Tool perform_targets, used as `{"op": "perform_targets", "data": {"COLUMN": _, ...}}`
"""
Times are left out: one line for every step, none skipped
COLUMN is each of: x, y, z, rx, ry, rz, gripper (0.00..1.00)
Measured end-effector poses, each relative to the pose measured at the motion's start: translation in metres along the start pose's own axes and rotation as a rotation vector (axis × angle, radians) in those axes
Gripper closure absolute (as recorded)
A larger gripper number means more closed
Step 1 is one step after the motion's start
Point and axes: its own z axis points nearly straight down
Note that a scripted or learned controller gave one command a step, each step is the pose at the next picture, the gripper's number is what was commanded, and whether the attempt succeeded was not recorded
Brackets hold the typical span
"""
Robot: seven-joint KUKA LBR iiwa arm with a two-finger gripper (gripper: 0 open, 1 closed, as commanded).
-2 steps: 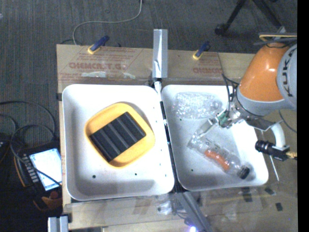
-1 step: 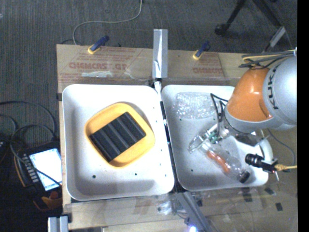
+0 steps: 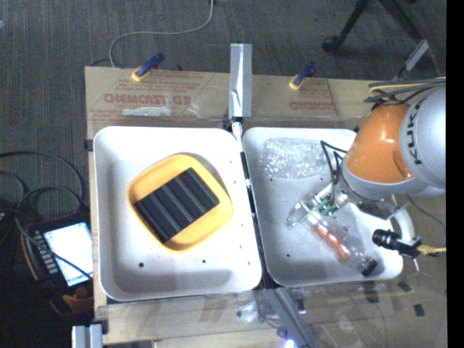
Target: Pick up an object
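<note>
Reaching in from the right, the KUKA arm (image 3: 395,154) leans over the right bin (image 3: 286,259), its gripper (image 3: 313,210) low above the bin's middle, just above a clear, orange-tipped object (image 3: 332,239) on the floor toward the near right corner. How far the gripper's hand is open cannot be told at this slant, and nothing can be seen held in it. A crumpled clear plastic piece (image 3: 293,158) lies by the same bin's far edge, well apart from the gripper. In the left bin (image 3: 116,267) a yellow dish with a black ribbed insert (image 3: 180,200) sits at the centre, tilted toward the corners, untouched. The likeliest target, judging by the gripper's position, is the orange-tipped object: slim, largely see-through, lying slantwise. The risk from here is a missed or glancing close, since so thin and slick a thing could skid across the smooth white floor or slip out on the lift, and cables trailing beside the wrist could snag.
</note>
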Motion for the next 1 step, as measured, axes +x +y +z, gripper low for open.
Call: {"op": "perform_targets", "data": {"x": -0.0099, "y": 0.0069, "z": 0.001, "rx": 0.003, "ry": 0.003, "rz": -0.031, "gripper": 0.0}}
